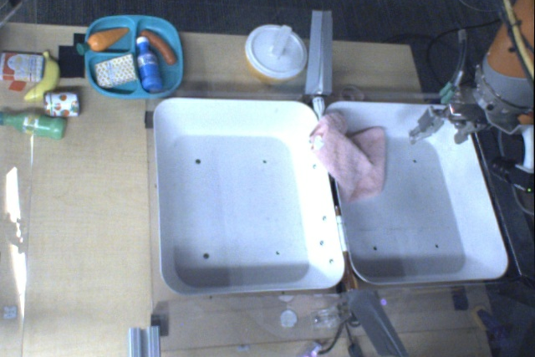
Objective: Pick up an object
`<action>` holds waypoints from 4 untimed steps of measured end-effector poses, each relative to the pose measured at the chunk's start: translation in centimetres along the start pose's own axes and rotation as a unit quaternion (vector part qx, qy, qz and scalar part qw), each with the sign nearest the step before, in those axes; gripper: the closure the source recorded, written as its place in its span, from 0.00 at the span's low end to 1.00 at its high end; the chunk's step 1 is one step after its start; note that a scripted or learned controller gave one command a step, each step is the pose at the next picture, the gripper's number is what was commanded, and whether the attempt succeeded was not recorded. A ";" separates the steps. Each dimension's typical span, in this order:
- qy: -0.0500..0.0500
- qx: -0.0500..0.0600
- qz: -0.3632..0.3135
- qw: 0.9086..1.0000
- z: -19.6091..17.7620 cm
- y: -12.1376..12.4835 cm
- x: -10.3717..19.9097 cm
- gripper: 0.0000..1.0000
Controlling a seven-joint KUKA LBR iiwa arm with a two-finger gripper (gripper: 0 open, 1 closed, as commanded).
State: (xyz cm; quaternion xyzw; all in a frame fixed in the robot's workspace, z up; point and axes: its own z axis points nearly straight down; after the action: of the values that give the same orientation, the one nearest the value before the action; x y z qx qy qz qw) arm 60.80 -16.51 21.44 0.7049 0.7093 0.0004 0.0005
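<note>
my gripper (436, 123) hangs over the right bin's (468, 263) far right corner, fingers apart and grasping nothing. the pink towel (355, 159) lies crumpled to its left, draped over the rim shared with the left bin (242, 263). beyond the towel a lidded yellow cup (276, 53) stands on the bench.

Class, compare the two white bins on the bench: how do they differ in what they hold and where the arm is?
The right bin holds most of a crumpled pink cloth; the left bin has just the cloth's edge over its rim. The gripper sits at the right bin's far edge, away from the left bin. Both are shallow, white and rounded.
</note>
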 end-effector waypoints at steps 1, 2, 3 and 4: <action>0.000 0.000 -0.048 0.999 10.7 0.7 7.7 0.00; -0.002 -0.009 -0.165 0.986 12.2 0.4 7.7 0.00; -0.002 -0.008 -0.165 0.986 12.2 0.4 7.7 0.00; -0.002 -0.008 -0.165 0.986 12.2 0.4 7.7 0.00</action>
State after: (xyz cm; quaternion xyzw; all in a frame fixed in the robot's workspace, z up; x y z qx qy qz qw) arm 61.18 -8.78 9.25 0.5778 0.8161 0.0053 0.0076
